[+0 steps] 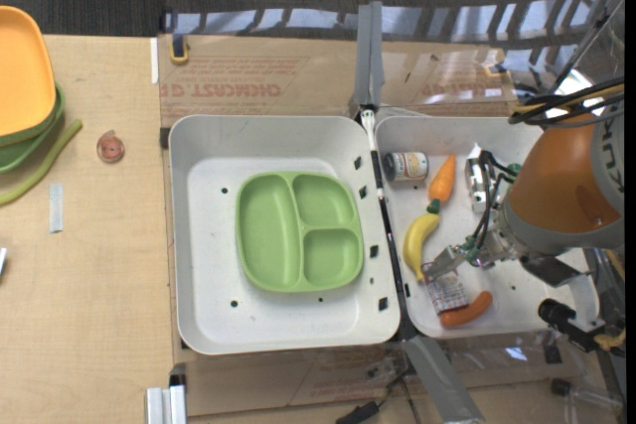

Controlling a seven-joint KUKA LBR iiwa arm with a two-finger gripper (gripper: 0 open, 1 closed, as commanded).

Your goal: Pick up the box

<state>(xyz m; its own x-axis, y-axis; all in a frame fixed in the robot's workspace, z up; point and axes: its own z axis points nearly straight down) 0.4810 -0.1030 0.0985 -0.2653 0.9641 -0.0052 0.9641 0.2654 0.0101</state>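
The box (449,294) is small, with red and white print. It lies flat near the front of the right bin (517,318), between the banana (419,240) and a red sausage (466,310). My gripper (444,264) reaches in from the right and hangs low over the box's far edge, its tip close to the banana's lower end. The arm's orange band (566,184) and wrist cover the right part of this bin. I cannot see whether the box is gripped.
In the right bin's far part there are a small can (405,165) on its side and a carrot (442,177). A green divided plate (299,231) sits in the left bin (199,243). On the wooden bench at the left lie stacked orange and green plates (22,99).
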